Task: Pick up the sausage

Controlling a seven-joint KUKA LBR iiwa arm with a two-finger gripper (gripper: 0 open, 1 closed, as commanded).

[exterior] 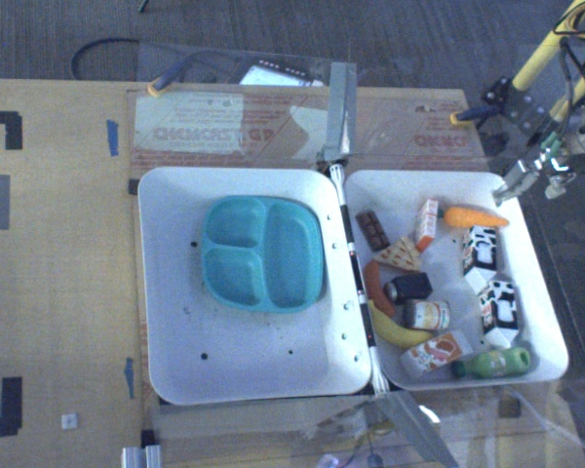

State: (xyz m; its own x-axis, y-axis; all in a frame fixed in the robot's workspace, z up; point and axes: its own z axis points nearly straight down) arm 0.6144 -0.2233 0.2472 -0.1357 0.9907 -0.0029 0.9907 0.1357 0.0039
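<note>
Sausage (372, 283) lay in the right bin (548, 305), hard against its left wall, about midway along that wall. It was reddish-brown, slightly curved, running roughly along the wall. Its lower end touched or tucked under the banana (394, 329), which curved away toward the bin's near edge. A small dark can (407, 287) sat just beside it on the right, with a wedge of cheese or pizza (399, 253) near its top end and a chocolate bar (371, 229) just beyond, toward the far-left corner.

Judgement: the wall-hugging position leaves little room for a finger on the wall side, so a grasp probably needs the jaws set along the wall, not across it; banana and can crowd the other options.

Further out were a jar (428, 314), a carton lying flat (434, 352), a green bottle (491, 363) at the near edge, two cow-print cartons (498, 305), a carrot (473, 217) and a small red-white box (427, 222) near the far edge.

The left bin (166, 291) held a teal divided plate (264, 253), centred and well apart from the sausage.

Gripper (528, 172) sat over the far-right corner of the right bin, well apart from the sausage, not holding anything as far as I could see. Can't tell whether it was wide or narrow, too small and cluttered by cables. Pick not yet started.
</note>
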